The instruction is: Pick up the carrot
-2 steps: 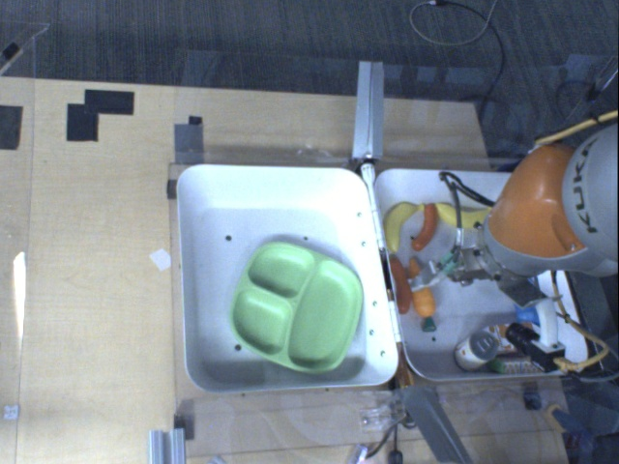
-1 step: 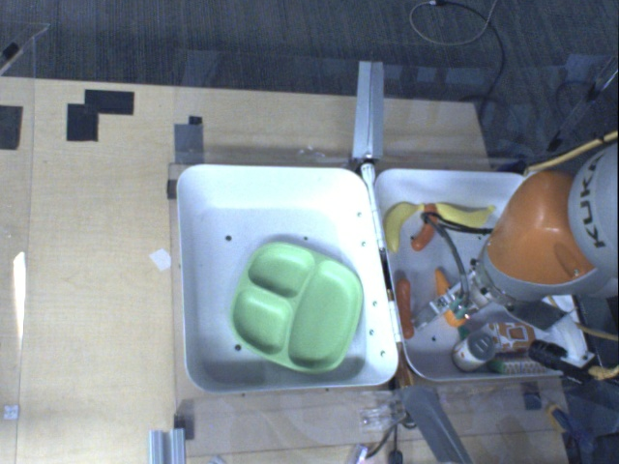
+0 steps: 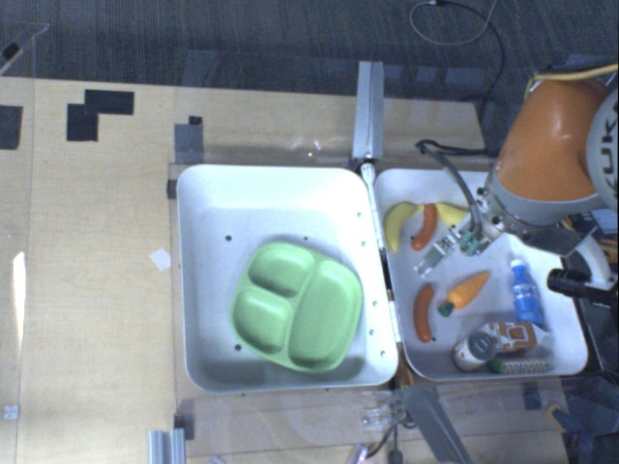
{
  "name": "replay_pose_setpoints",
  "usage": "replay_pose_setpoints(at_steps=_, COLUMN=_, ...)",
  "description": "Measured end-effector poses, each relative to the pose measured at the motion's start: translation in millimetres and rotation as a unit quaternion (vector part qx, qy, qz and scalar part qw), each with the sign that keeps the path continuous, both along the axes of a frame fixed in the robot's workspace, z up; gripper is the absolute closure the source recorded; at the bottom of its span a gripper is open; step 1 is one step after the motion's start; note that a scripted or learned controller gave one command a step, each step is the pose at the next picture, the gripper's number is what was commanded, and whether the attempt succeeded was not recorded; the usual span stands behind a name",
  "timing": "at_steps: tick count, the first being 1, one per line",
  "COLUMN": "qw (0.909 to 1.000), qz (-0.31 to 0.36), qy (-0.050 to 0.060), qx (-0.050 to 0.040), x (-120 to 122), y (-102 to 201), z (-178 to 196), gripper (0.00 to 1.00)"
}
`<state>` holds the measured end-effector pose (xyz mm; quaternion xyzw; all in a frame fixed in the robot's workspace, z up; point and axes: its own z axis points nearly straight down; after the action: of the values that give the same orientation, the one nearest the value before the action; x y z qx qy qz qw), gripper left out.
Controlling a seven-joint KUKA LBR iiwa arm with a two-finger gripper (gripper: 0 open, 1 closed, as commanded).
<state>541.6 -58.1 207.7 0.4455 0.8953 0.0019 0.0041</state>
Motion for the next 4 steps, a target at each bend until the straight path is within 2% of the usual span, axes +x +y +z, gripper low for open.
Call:
replay_pose_setpoints(at_steps=1, qw=0.9993, qz=-0.037, qy=0.002, qx=0.0001, x=-16.4, y=-62.9, z=-84.5, gripper=0.00)
replay_pose_setpoints(at_steps=2, qw=0.9982, qz=-0.060, qy=-0.002, qx=0.0007, x=-36.1, y=-93.6, z=-118.4, gripper=0.00)
replay_pose_setpoints(at_steps=3, qw=0.9982, qz=-0.060, qy=-0.007, qx=0.0004, x=-32.9, y=-92.9, z=-105.8, gripper=1.00)
replay_pose_setpoints(at_steps=4, qw=0.9982, qz=-0.060, qy=-0.006, qx=0.0004, x=-33.0, y=-93.0, z=-105.8, gripper=0.00)
